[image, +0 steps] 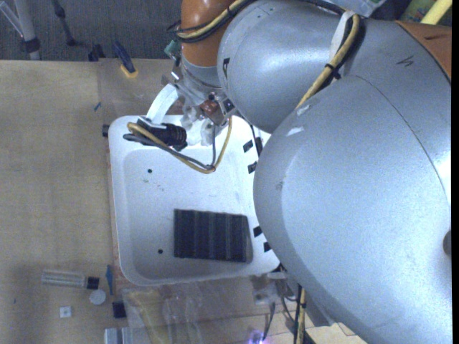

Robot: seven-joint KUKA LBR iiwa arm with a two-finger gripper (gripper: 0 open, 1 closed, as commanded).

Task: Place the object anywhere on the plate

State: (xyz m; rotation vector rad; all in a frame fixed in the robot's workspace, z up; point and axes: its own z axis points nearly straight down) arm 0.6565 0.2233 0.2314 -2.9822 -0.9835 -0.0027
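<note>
Grey glossy arm (pixel 358 178), bulbous links, orange band (pixel 204 6) above wrist, yellow-black cables (pixel 337 56) along casing

**No readable writing**

Searched for text, labels, brands, numbers and signs; found none legible. Small black marks along the white bin's (pixel 122 192) right rim, too small and blurred to make out as letters or figures. Faint scratch-like mark on the grey arm (pixel 373 192) near the upper right, not decipherable as a character. Colourful packaging at the top edge, too blurred to read.
</note>
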